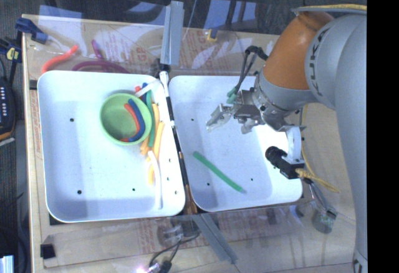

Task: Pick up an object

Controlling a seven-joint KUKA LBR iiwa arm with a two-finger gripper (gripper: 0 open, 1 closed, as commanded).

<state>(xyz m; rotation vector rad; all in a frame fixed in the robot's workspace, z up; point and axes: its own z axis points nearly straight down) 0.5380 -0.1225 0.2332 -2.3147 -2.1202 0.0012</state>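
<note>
A long green stick lies flat on the floor of the right bin, toward its front. My gripper hangs over the middle of that bin, above and behind the stick and apart from it. It stands open, with nothing between the fingers. In the left bin a green bowl holds red and blue curved pieces, and orange and yellow sticks lie beside it against the bin's right wall.
The two bins meet at a raised divider. Behind the left bin, on the bench, lie an orange tube and a purple loop. The grey arm fills the right side over the right bin's edge.
</note>
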